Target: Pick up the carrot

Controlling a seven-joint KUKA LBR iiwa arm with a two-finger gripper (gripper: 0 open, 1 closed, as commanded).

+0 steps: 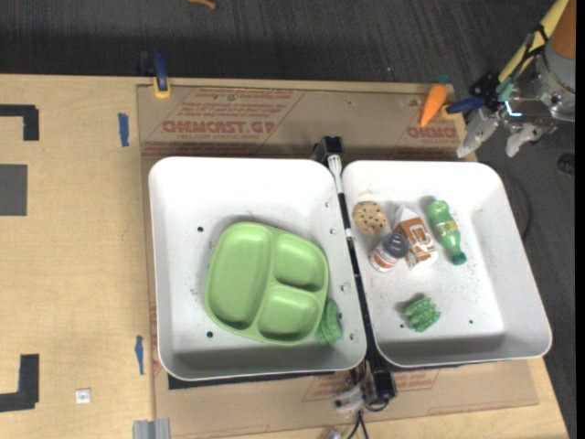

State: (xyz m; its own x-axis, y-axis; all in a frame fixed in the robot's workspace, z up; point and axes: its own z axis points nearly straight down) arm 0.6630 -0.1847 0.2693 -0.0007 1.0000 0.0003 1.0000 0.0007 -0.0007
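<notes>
The carrot (432, 104) lies outside both bins, on the brown cardboard sheet (219, 117) behind the right bin (526, 309), just past that bin's far rim and a little toward its left end, tilted with its green top pointing away from the bin. It seems to have landed or been dropped there rather than set down, since everything else sits inside the bin: a cookie (369, 216), a small dark-capped jar (391, 249), an orange-and-white carton (417, 236), a green bottle (445, 229) and a leafy green piece (421, 312) nearer the bin's front. The left bin (174, 245) holds a green divided plate (265, 282). Lying flat on the counter with open space on most sides, the carrot looks reachable from above, though its slanted lie probably calls for the wrist to turn across its length. The gripper (498, 137) hangs just beyond the right bin's far right corner, near the carrot but apart from it, to the carrot's right. Its pale fingers (475, 135) point down toward the cardboard and stand apart, with nothing between them. The wrist above, with blue fittings and yellow cabling, comes in from the right beyond the bin's far corner.
</notes>
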